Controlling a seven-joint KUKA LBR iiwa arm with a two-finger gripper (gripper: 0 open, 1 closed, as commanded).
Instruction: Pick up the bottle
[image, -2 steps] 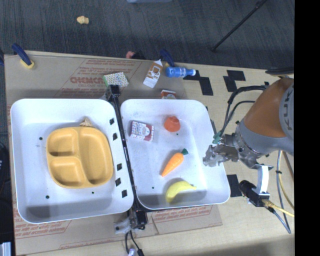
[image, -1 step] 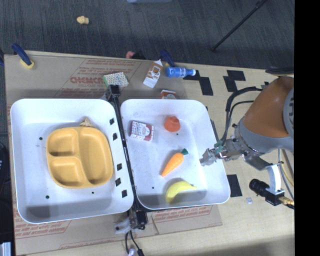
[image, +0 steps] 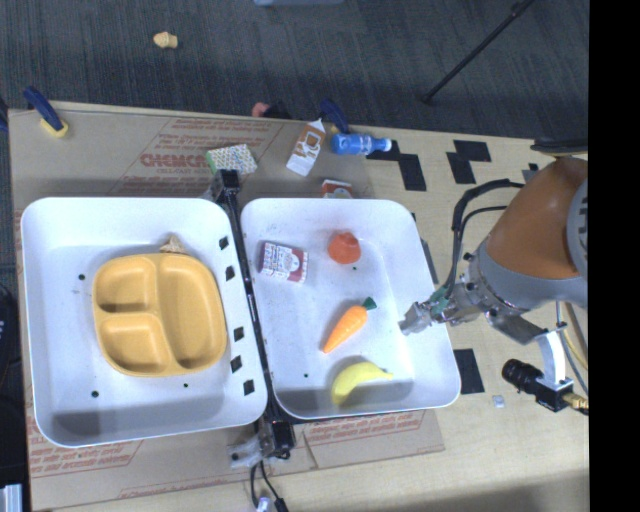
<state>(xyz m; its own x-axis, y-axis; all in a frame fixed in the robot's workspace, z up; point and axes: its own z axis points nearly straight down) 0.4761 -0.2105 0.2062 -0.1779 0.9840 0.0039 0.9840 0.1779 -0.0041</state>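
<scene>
One bottle (image: 358, 145) lies well apart from the tool (image: 418, 318), whose spread I cannot tell.

Soft light comes from above, so the left bin (image: 55, 300) and right bin (image: 300, 330) look bright with faint grey shadows in their corners, the floor (image: 300, 60) is dark, and everything looks a little fuzzy.

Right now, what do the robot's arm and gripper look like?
The arm is bulky and rounded, grey with a broad orange band above the wrist. A black cable loops beside it. The gripper is small, pale grey metal.
</scene>
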